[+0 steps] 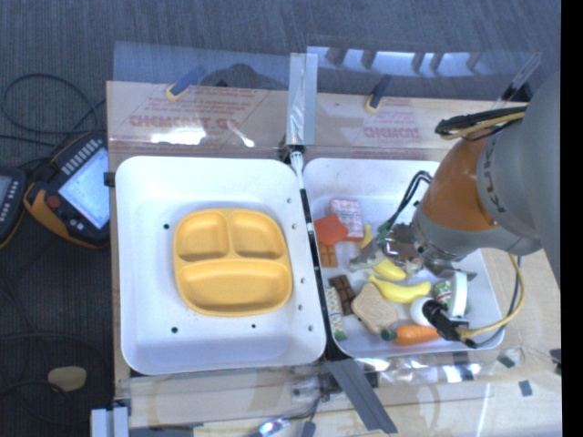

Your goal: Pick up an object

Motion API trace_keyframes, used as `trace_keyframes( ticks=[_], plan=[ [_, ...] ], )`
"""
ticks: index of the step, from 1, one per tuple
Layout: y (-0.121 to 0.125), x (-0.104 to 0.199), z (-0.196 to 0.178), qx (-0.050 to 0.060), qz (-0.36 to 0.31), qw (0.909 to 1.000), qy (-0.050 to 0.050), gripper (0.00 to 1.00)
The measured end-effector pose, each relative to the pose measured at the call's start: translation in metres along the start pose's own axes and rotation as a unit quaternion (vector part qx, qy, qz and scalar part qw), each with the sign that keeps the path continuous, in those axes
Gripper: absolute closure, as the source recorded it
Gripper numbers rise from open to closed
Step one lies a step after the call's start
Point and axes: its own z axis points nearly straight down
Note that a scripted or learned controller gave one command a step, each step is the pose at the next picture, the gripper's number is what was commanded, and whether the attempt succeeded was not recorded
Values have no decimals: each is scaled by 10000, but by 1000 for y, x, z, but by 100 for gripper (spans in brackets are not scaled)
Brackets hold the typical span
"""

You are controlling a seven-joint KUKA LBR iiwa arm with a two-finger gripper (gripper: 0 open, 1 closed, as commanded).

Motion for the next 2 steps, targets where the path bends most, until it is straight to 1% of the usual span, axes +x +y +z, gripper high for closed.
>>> trace_keyframes(
  ticks=[1,2],
  plan=[
    [8,-51,-44,85,-42,10000,-10,0],
    [20,22,1,38,-1975,9803,-4,0]
  ],
)
